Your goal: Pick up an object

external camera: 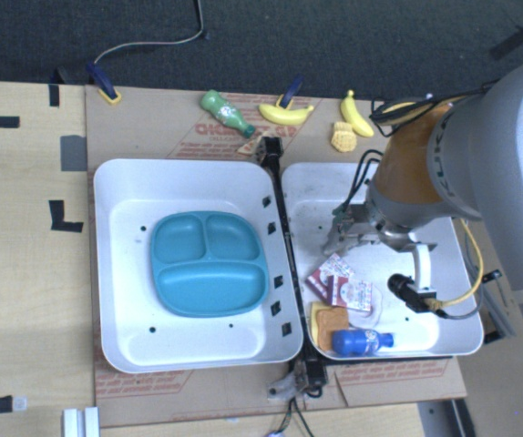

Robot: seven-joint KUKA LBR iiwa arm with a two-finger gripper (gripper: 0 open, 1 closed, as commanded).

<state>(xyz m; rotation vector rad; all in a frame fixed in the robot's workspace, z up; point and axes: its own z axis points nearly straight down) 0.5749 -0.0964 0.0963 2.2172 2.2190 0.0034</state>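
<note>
The right bin (302,189) holds a small pile near its front: red-and-white snack packets (332,276), a clear packet (360,296), an orange-tan piece (329,319) and a blue bottle (360,341) lying on its side. My gripper (345,230) hangs low in this bin, just behind the packets, under the grey arm with its orange band (412,167). Nothing shows between its fingers. Whether they stand apart or together is hidden by the wrist.
The left bin (116,198) holds a blue divided plate (211,262). Behind the bins on the cardboard lie a green bottle (227,113), two bananas (285,113) (355,116) and a yellow corn piece (342,137). A yellow cable (466,294) loops near the right bin's right wall.
</note>
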